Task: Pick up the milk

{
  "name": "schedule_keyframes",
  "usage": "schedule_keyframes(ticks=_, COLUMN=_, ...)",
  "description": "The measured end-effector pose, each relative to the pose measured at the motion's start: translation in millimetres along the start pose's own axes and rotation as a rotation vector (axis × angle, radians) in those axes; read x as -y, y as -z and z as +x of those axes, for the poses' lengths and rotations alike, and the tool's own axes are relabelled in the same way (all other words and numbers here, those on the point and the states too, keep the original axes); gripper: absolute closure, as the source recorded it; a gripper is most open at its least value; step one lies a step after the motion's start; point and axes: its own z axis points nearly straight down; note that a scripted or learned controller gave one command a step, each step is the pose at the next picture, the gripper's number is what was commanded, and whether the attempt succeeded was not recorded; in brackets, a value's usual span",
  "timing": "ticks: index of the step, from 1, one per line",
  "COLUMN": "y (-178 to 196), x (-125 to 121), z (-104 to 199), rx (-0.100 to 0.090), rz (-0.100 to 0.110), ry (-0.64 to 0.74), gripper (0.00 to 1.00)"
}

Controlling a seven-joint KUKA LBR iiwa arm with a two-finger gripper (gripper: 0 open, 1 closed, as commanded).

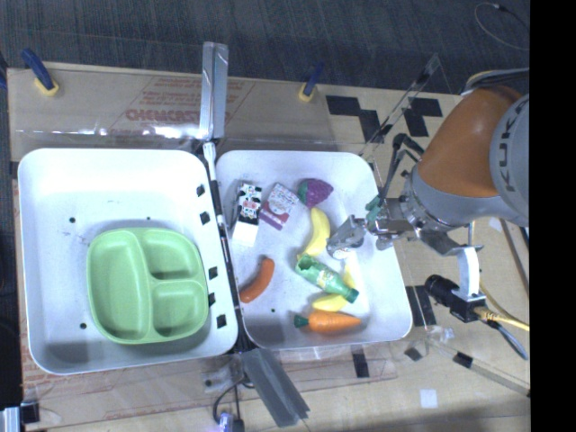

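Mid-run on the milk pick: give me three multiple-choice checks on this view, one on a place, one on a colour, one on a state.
1. Where does the milk carton lie?
A. In the right bin, near its left wall
B. On the green tray
C. On the bench outside the bins

2. What colour is the divided tray in the left bin?
A. Red
B. Green
C. Blue

3. How does the claw stand to the milk carton?
A. Closed around it
B. Lifting it over the left bin
C. Apart from it, above the right bin's right part

Key: 1 A, the carton sits beside the divider wall. 2 B, the tray is light green. 3 C, the banana lies between claw and carton.
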Motion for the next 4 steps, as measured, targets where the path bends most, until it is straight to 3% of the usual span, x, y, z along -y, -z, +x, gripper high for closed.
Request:
schedule_keyframes(ticks=1, y=-31.4, x=-54.7, z=77.6, rx=0.001, rz=-0.001, ry=-0.179, gripper=0.0)
schedule_keyframes(ticks=2, y=0.3, x=-52.0, z=46.9, rx=0.001, rz=-0.001, ry=-0.313, gripper=0.0)
schedule_keyframes(ticks=3, y=-34.2, x=-138.2, z=125.9, rx=0.0, rz=0.0, ry=-0.293, gripper=0.0)
schedule_keyframes(ticks=4, y=-112.4, x=-115.6, z=88.4, rx=-0.005, rz=-0.021, ry=-0.357, gripper=0.0)
